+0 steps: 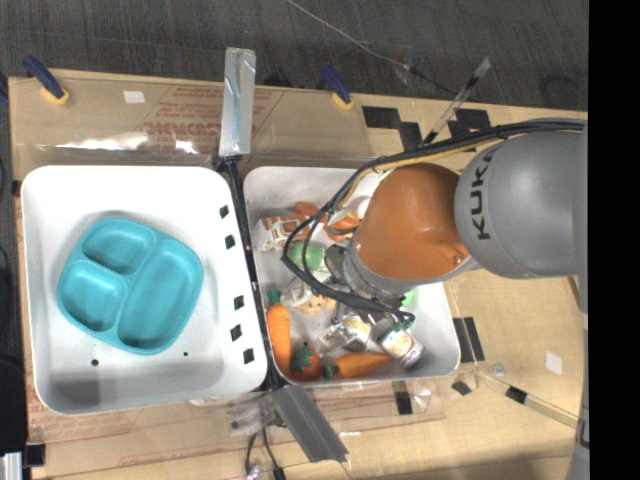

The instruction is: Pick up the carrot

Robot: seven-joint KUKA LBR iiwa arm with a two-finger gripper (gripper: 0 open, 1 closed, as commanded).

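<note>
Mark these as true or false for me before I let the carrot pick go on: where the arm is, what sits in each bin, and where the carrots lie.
1. The arm is over the right bin. True.
2. The teal divided plate lies in the right bin. False: it lies in the left bin.
3. A carrot lies near the right bin's left wall. True.
4. Another carrot lies along the right bin's near edge, beside a small jar. True.
5. The teal divided plate has food in its compartments. False: its compartments show only bare teal.
6. The arm is parked off the bench. False: its orange band hangs above the right bin's clutter.
</note>
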